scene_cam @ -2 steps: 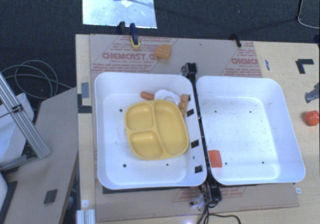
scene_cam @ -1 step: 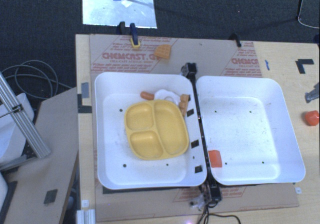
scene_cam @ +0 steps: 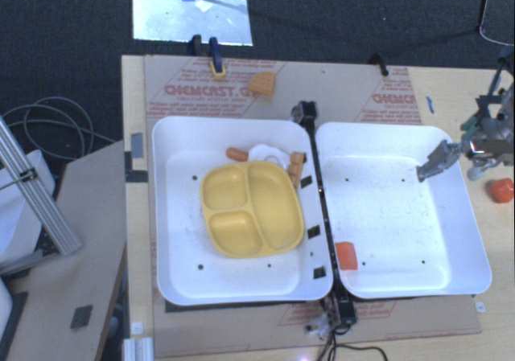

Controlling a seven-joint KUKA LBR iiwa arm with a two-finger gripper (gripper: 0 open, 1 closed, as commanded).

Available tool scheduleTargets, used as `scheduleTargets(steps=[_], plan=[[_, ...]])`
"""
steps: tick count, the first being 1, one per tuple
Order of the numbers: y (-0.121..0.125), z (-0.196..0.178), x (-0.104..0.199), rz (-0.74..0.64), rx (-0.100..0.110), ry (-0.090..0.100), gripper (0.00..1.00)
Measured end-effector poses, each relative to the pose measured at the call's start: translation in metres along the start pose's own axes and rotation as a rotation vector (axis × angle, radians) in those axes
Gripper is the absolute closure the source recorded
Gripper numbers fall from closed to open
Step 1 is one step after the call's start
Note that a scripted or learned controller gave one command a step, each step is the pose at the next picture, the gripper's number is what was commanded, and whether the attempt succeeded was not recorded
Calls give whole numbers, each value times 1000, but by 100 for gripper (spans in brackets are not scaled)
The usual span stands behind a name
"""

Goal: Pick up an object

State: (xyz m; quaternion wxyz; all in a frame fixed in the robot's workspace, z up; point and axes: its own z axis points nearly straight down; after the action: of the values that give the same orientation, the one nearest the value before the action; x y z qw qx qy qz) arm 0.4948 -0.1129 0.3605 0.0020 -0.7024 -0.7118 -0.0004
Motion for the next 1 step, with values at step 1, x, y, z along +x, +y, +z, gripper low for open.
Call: scheduleTargets(steps=[1], plan=[[-7, 52, 98, -1, 0, 0, 0]])
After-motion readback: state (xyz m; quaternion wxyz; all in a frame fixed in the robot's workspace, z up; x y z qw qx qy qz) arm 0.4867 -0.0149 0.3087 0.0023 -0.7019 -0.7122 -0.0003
